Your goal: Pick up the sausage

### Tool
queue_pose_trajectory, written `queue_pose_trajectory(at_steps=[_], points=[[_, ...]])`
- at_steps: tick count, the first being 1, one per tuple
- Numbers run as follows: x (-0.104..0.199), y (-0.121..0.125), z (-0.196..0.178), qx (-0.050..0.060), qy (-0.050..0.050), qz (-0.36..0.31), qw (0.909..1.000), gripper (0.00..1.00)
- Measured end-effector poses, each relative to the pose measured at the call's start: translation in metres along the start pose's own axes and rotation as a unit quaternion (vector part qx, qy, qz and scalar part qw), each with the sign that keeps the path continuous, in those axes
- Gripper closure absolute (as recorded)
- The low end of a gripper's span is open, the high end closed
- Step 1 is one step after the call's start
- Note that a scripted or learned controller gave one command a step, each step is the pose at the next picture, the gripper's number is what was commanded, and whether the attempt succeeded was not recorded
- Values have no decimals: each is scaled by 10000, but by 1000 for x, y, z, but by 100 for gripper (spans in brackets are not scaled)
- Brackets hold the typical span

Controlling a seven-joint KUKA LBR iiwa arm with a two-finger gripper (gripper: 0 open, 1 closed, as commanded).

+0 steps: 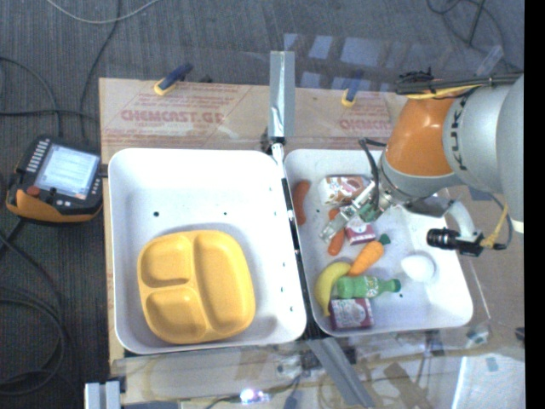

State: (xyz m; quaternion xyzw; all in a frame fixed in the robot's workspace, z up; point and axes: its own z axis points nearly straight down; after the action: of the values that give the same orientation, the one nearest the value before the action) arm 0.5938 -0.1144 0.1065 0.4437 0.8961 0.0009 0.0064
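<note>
Red can (351, 313), banana (329, 285) near; sausage (301, 202) apart.

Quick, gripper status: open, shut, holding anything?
Gripper: cannot be told; it sits low over the clutter in the right bin, apart from the sausage.

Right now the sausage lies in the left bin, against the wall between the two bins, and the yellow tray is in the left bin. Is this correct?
Not quite. The camera view shows the sausage in the right bin, against the dividing wall. The yellow tray is indeed in the left bin.
</note>
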Motion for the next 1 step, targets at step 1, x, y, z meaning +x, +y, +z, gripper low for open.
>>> queue_pose_trajectory(at_steps=[1], points=[[-1,2,-10,-33,-26,1,10000,100]])
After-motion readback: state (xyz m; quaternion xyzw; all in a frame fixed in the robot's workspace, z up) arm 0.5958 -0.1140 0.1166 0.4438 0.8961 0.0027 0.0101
